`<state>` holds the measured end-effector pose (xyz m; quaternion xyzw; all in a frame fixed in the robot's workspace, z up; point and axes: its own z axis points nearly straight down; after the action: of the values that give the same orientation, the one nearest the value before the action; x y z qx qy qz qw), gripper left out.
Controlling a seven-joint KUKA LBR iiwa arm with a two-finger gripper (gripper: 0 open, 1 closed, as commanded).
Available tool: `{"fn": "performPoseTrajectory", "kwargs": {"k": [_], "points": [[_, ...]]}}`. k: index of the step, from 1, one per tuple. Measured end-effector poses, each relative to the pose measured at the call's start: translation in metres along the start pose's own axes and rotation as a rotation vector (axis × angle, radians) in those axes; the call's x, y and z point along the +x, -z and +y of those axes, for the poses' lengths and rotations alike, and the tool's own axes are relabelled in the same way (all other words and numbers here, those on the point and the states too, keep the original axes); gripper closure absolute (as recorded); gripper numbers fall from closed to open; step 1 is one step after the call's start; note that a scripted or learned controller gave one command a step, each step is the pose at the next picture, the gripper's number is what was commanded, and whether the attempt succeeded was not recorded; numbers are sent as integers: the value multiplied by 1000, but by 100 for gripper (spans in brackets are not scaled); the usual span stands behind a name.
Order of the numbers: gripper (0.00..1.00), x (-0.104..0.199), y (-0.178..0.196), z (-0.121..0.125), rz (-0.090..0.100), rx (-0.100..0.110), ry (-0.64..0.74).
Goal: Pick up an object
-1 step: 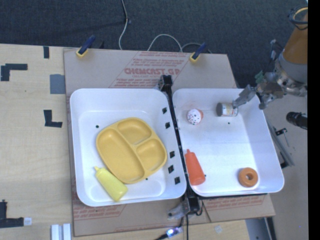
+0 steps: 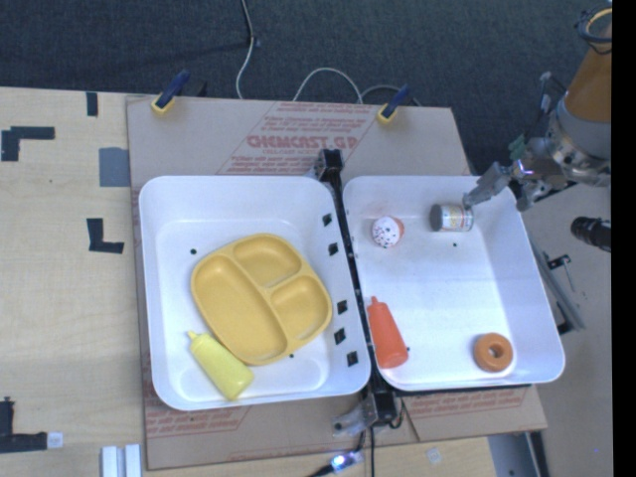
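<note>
My gripper [image 2: 500, 195] hangs over the far right corner of the right bin [image 2: 517, 296], open, with nothing between its fingers. One grey finger [image 2: 483, 188] points toward a small silver can [image 2: 451, 218] lying on its side just to the left, apart from it. A white ball with red spots [image 2: 388, 232] rests further left. A red-orange bottle [image 2: 387, 334] lies against the bin's left wall. An orange ring [image 2: 493, 352] sits in the near right corner.
The left bin [image 2: 164, 266] holds a yellow divided plate [image 2: 261, 297] and a yellow squeeze bottle [image 2: 220, 365] at its near edge. A black divider [image 2: 342, 266] runs between the bins. The arm's orange band [image 2: 594, 82] is at the upper right.
</note>
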<state>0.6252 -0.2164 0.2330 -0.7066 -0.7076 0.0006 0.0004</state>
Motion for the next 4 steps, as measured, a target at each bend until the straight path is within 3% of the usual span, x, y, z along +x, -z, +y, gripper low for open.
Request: {"fn": "performPoseTrajectory", "kwargs": {"k": [2,3,4], "points": [[0,-4,-127,0,1,6,0],[0,-3,-149,0,-2,-1,1],[100,-4,-136,1,-5,-5,3]]}}
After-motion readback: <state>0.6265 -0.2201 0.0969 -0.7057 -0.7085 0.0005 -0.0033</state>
